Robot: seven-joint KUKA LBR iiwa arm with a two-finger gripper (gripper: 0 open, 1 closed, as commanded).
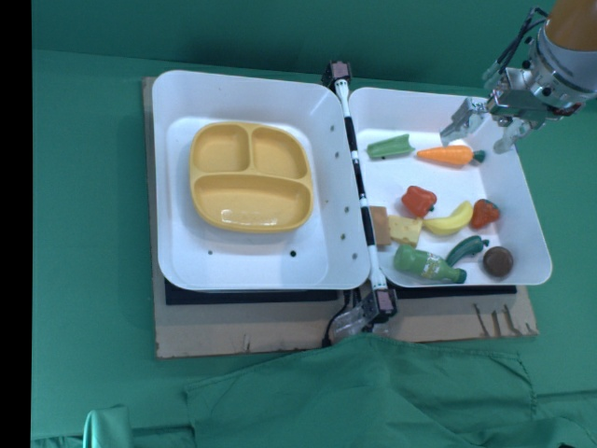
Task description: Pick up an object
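1. I am hovering over the green surface at the far right corner of the right bin, so I judge I am at the approach step, with nothing lifted yet.
2. The left bin is holding a yellow divided plate, which is carrying nothing.
3. The right bin is holding all the small things: a green bottle at the near edge, a banana, an orange carrot lying just below my claw, a green pod, a cheese wedge, a red pepper, a strawberry, and a brown ball.
4. My claw is standing released, fingers spread, gripping nothing.
5. Next, I judge, I am needing to centre over the carrot, the nearest piece, and descend with my fingers straddling its narrow width.
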